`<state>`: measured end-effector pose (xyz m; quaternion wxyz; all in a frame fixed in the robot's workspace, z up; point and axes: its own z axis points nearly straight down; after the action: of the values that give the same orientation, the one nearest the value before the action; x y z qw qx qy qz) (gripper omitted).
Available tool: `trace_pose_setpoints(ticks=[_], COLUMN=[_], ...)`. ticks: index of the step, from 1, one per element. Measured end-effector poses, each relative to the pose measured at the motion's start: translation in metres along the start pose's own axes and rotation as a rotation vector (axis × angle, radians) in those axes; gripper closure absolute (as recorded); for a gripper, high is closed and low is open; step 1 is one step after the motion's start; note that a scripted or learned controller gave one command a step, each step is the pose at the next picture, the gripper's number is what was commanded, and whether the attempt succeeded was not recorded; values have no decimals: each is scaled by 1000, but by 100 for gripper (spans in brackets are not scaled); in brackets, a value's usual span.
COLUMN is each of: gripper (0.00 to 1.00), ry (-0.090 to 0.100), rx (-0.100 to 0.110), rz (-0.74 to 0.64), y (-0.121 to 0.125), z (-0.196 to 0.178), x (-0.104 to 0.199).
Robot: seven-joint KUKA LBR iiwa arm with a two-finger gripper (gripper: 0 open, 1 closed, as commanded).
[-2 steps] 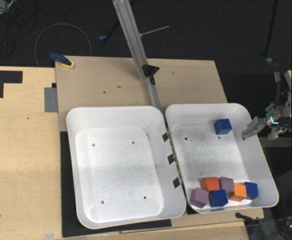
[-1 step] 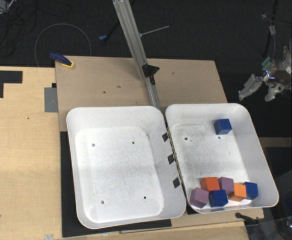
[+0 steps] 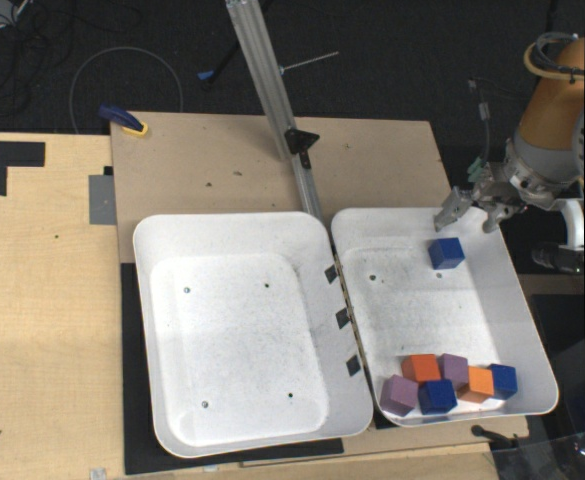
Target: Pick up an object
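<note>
Blocks (image 3: pixel 450 383) clustered at right bin's (image 3: pixel 532 313) near edge | pincer (image 3: pixel 475 208) spread wide, holding nothing, above blue cube (image 3: pixel 446 253)

The arm (image 3: pixel 552 108) is cut off by the right edge above the gripper (image 3: pixel 475 210). Well below the jaws, the clustered blocks (image 3: pixel 450 380) partly hide one another, so their number is uncertain.

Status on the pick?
Gripper open, holding nothing, above right bin far edge. Lone blue cube just below it. Path clear.
</note>
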<state>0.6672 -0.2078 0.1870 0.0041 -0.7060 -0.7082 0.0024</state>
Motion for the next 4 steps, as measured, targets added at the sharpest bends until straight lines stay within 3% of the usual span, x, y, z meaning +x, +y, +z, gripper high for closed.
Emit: trace_pose_setpoints(ticks=[1,2,3,4], gripper=[0,100,0,100], ry=[-3,-4,-4,-4], rx=[-8,-8,-7,-9], rz=[1,-4,-5,-8], y=[-2,-2,-1,-1], z=[98,86,87,77], x=[-1,0,0,0])
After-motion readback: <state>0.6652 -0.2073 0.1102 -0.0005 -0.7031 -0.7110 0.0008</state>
